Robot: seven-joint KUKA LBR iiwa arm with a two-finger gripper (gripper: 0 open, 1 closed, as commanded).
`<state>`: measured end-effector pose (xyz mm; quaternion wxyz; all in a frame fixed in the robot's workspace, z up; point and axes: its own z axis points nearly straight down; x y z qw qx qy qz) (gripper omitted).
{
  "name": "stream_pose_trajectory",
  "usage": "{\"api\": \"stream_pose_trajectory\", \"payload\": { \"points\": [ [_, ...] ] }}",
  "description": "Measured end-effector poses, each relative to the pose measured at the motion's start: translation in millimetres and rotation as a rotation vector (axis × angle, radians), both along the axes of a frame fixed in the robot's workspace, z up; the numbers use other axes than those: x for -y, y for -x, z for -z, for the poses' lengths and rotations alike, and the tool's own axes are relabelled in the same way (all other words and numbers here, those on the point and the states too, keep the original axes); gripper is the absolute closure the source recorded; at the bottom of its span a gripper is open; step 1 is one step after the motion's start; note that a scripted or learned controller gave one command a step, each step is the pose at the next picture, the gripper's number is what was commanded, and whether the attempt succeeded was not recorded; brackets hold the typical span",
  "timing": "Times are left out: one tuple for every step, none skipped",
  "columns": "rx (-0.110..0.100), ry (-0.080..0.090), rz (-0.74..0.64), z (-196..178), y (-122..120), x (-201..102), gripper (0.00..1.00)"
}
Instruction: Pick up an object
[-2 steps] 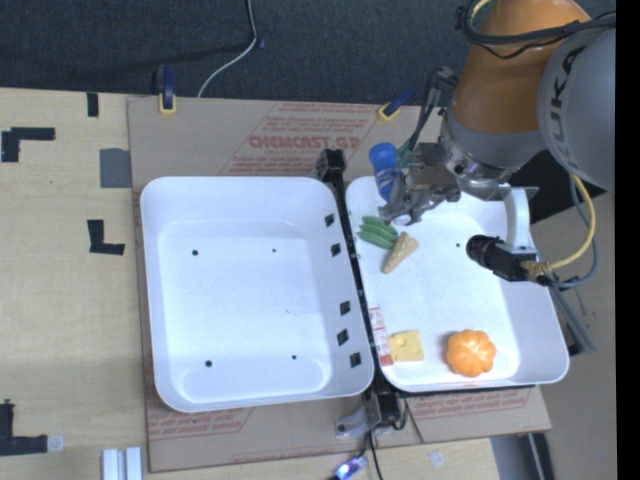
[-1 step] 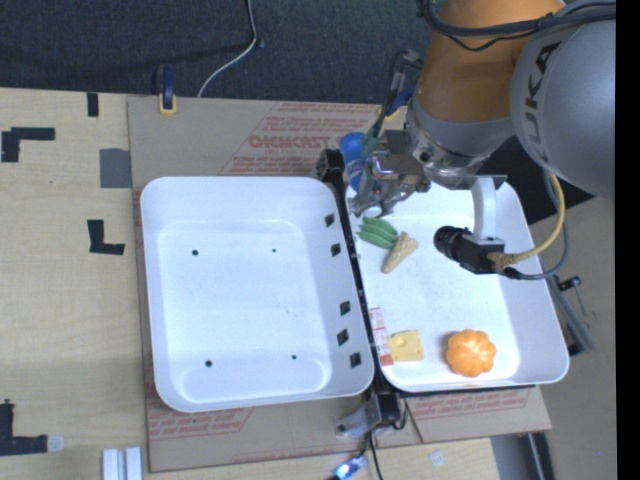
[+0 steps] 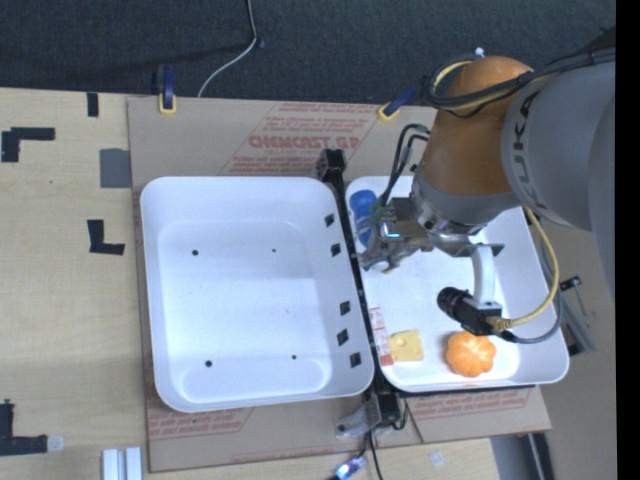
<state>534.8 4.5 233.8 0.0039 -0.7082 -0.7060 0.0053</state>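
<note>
Start at the far left: you see the desk [image 3: 60, 298] with its black tape marks, well away from the claw. Next comes the left bin [image 3: 240, 288], a wide white tray with nothing but small dark dots on its floor; its right wall runs just left of the claw, along the black clips that join the two bins.

The claw [image 3: 383, 251] sits low over the right bin [image 3: 530, 368], close against that shared wall, so you have almost no room on its left side. Whether the claw is spread or pressed together, you cannot tell: the wrist and cabling cover it from above.

Just up and slightly left of the claw stands a blue bottle [image 3: 362, 211], near the far corner of the right bin, close to the claw, though contact cannot be judged. Below the claw, near the bin's front edge and beside the dividing wall, lies a pale yellow block [image 3: 406, 346], apart from the claw. Further right and below sits an orange fruit [image 3: 470, 354], touching or nearly touching the front rim. Between the fruit and the wrist a black cylinder [image 3: 460, 306] hangs on a cable from the arm.

The open white floor lies to the claw's right and lower right, under the grey arm [image 3: 560, 148].
</note>
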Motion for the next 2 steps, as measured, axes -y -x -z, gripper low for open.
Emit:
{"api": "stream_pose_trajectory", "payload": {
  "points": [
    [0.02, -0.002, -0.007, -65, -52, -21, 1.0],
    [0.007, 0.002, 0.004, -22, -42, 63, 1.0]
  ]
}}
